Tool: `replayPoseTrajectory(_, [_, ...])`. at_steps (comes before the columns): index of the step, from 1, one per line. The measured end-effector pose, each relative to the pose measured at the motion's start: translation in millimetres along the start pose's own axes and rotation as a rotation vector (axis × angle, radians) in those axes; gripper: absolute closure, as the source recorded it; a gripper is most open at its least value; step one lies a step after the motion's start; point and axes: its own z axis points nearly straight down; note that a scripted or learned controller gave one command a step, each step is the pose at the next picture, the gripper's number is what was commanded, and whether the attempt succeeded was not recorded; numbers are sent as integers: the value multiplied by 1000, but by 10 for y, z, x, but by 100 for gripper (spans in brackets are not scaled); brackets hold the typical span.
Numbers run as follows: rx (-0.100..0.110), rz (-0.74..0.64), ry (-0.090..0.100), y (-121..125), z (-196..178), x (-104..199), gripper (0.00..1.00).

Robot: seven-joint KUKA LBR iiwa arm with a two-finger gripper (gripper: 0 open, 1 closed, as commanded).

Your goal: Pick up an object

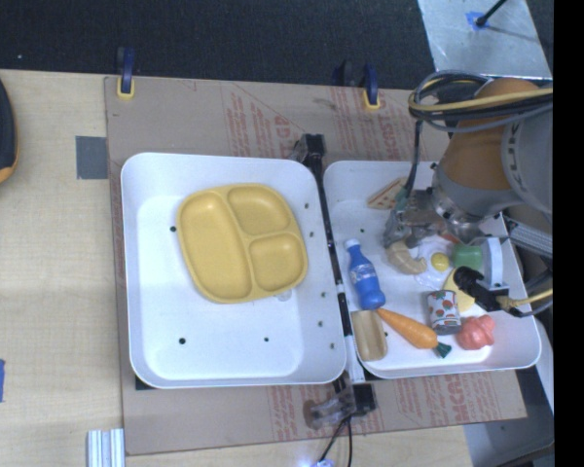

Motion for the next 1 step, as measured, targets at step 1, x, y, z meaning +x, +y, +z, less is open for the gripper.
replayPoseTrajectory(1, [-8,-8,4,-353,-875,717,100])
